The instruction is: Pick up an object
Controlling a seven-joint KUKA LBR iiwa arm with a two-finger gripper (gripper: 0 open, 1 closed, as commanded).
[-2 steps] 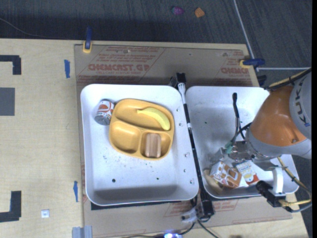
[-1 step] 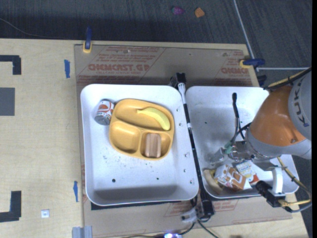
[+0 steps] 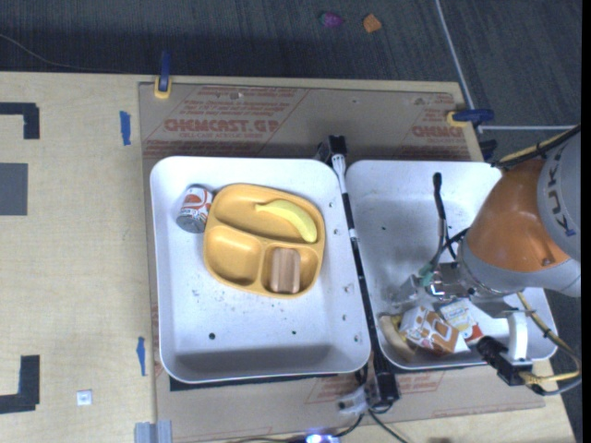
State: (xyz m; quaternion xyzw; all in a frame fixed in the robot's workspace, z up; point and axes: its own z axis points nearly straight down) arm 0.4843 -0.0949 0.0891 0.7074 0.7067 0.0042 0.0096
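Beside the yellow tray point(image 3: 261, 240) a crinkled snack packet point(image 3: 432, 329) is judged light, slippery, best pinched mid-body; whether the tool point(image 3: 430, 282) is clenched cannot be told.

Grey KUKA arm point(image 3: 554, 220) entering from the right, orange band above the wrist bent downward, gripper point(image 3: 427, 284) low and pointing left — wrist cabling looped around it, arm body foreshortened.

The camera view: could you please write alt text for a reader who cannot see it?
A grey and orange robot arm reaches from the right over the right white bin, above a crumpled snack packet. The left white bin holds a yellow divided tray with a banana and a brown block, beside a small can.
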